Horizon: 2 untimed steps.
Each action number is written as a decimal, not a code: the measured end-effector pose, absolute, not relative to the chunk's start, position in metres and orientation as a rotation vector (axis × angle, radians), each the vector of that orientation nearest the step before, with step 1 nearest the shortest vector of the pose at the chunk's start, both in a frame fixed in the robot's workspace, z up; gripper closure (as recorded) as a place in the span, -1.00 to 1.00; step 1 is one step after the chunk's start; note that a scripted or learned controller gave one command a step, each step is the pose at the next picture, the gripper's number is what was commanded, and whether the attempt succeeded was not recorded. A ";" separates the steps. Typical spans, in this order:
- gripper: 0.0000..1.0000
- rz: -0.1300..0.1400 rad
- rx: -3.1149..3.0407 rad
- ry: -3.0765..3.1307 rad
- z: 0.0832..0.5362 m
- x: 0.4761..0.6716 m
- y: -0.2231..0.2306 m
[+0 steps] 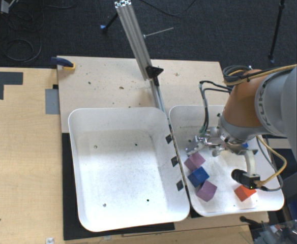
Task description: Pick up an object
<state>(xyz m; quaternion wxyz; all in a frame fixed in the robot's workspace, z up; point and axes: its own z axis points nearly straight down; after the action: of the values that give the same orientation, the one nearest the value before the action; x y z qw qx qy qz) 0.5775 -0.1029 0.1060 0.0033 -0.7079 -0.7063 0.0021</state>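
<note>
The two white bins sit side by side on the pale wooden surface (26,151). The left bin (82,197) shows bare floor with a few dark specks; the right bin (270,200) holds the candidate objects. Nearest the camera lie a light purple block (206,190) and, toward the right rim, an orange-red block (244,193) with a black fitting just above it. Next comes a blue block (198,176), touching or nearly touching both the purple block below and a second mauve block (195,161) above, the three forming a short row close to the dividing wall. All look like small, matt, roughly cubic blocks lying at varied angles, probably scattered loosely to make grasp targets. The hand (205,142) hangs low in the right bin, just above the mauve block, likely lined up on that cluster; whether it is released or clenched cannot be told, and nothing is seen within it. Beyond, a slanted aluminium rail (137,37) rises from the surface.
</note>
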 end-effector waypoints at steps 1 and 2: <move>-1.00 0.000 -2.228 -2.216 0.092 0.579 -0.103; 1.00 0.000 -2.235 -2.205 0.102 0.578 -0.104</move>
<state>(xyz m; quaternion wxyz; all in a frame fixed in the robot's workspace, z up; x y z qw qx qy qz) 0.5780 -0.1043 0.1022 0.0010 -0.7118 -0.7023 -0.0001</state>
